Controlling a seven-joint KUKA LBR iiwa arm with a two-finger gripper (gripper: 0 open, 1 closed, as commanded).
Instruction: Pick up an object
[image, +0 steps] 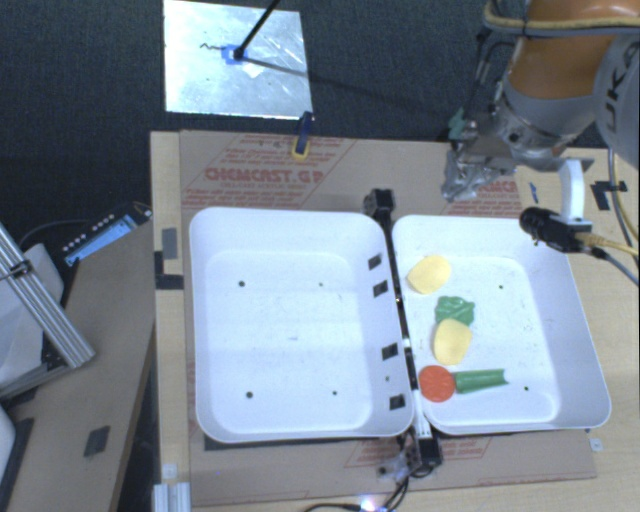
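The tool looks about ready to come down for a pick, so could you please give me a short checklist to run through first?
1. Objects in reach: ok. The yellow piece, green piece, second yellow piece, red disc and green wedge lie in the right bin.
2. Tool above a target: not ok; it hangs beyond the bin's far rim.
3. Tool carrying nothing: ok.
4. Finger opening: cannot tell.
5. Target spacing: not ok; pieces crowd the bin's left side.
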